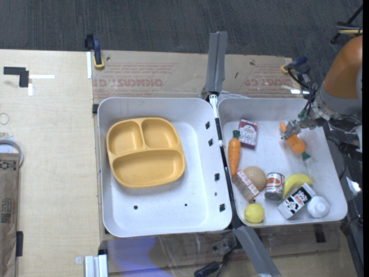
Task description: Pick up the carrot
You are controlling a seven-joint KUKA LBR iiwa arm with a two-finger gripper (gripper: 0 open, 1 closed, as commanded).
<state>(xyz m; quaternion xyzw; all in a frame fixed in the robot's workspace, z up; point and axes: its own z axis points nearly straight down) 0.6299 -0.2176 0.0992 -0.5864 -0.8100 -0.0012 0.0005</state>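
A long orange carrot [233, 154] with a green top lies along the left wall of the right bin [331, 154], pointing toward the bin's front. A second, shorter orange carrot-like piece [296, 143] with a green tip lies at the bin's back right. My gripper [299, 124] reaches in from the right and hangs at the upper end of that shorter piece, touching or just above it. The grey wrist and orange band [346, 65] rise behind it. The long carrot lies well to the left of the gripper.
Beside the carrots the right bin holds a maroon box [248, 133], a brown bun [254, 177], a can [274, 185], a banana [297, 182], a lemon [254, 213] and a black-and-white carton [296, 202]. A yellow divided plate [145, 152] sits in the left bin [173, 212].
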